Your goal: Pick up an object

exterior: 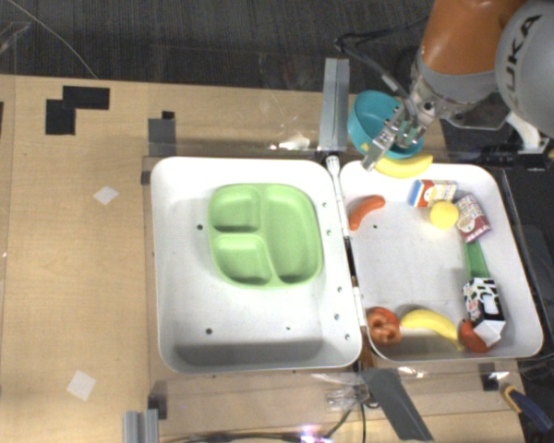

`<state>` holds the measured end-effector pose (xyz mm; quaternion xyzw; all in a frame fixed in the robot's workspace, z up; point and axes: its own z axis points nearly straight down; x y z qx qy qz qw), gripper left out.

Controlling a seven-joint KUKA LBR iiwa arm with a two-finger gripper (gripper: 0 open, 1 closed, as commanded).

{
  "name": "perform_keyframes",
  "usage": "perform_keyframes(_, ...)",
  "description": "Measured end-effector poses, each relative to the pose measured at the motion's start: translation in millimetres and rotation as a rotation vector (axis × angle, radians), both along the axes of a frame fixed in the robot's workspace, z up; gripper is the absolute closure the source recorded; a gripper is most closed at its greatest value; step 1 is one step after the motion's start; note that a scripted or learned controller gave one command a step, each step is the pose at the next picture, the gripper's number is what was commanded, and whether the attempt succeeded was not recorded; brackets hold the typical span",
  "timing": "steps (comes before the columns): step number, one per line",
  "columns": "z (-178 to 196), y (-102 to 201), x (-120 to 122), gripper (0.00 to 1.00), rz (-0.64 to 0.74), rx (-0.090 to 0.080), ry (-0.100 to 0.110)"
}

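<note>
- Your gripper point(395, 141) hangs at the far edge of the right bin point(526, 275), the one nearer the arm, close to its far left corner.
- The fingers point(380, 151) slant down and to the view's left. You cannot tell from this angle whether they are spread or pressed together, and nothing shows between them.
- The closest pickable thing is a yellow banana point(404, 166). It lies just beside the fingertips, a little below and to the view's right of them. Whether they touch it is unclear.
- That banana's long axis runs roughly left to right across the view, along the bin's far wall, so a grasp would likely need the fingers closing across that line.
- A blue cup point(374, 118) sits directly behind the fingers, against the bin's far rim, partly hidden by the wrist.
- A red sausage-shaped toy point(366, 209) lies near, below the fingertips toward the viewer.
- A small carton point(432, 192) and a yellow ball point(443, 214) lie further right of the fingertips.
- A second banana point(428, 323) sits well apart, at the near wall.
</note>
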<state>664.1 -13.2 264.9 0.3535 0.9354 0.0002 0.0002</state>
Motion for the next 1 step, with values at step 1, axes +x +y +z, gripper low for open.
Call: perform_keyframes(1, -10.8, 12.4, -24.9, 1.0, -0.029, 0.0, 0.002)
